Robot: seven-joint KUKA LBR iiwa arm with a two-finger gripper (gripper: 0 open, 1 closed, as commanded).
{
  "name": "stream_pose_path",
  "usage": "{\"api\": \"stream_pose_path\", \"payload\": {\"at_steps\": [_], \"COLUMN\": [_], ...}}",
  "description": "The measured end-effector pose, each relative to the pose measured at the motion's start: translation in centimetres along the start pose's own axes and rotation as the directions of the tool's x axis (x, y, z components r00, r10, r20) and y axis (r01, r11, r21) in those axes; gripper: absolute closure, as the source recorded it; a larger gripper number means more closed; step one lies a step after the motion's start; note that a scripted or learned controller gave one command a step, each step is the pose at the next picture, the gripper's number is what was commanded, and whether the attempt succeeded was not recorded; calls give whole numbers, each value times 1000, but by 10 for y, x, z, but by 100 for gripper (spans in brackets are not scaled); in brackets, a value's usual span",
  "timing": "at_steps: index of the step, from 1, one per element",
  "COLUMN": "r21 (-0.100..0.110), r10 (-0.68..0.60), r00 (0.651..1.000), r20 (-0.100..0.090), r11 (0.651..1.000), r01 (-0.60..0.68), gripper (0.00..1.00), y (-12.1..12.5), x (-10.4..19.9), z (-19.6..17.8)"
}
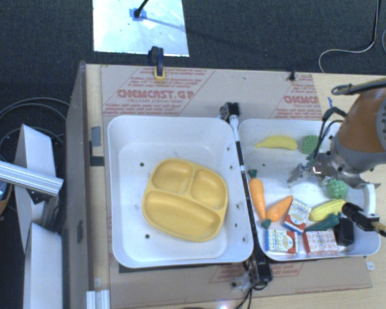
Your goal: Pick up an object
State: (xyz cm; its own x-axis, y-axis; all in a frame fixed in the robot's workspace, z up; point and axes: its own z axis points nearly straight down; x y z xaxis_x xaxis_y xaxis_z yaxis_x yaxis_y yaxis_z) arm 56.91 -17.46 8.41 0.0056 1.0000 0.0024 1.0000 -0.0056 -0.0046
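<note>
Orange carrot [258, 198] lies just left of the end effector [307, 171].

Dark carpet [32, 37] covers the floor all around, a shiny metal plate [139, 18] lies up top, and black cables [16, 118] loop at the left beside a white box [38, 205]; the bench [199, 92] shows printed cardboard under even overhead light

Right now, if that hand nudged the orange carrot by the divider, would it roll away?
The carrot looks tapered and smooth, so it would probably roll in a curve, not straight. It lies against a second carrot, which would likely stop it. It appears to be hard toy plastic, so probably stiff and light.
</note>
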Motion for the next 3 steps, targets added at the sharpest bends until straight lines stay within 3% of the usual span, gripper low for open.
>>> {"api": "stream_pose_path", "payload": {"at_steps": [1, 2, 3], "r21": [-13, 29, -11], "r10": [-15, -4, -4], "r00": [1000, 1000, 1000], "r20": [2, 3, 6], "r11": [1000, 1000, 1000], "r01": [15, 4, 4], "gripper": [0, 0, 0], "y": [71, 93, 98], "x": [50, 82, 29], "z": [-2, 3, -49]}}
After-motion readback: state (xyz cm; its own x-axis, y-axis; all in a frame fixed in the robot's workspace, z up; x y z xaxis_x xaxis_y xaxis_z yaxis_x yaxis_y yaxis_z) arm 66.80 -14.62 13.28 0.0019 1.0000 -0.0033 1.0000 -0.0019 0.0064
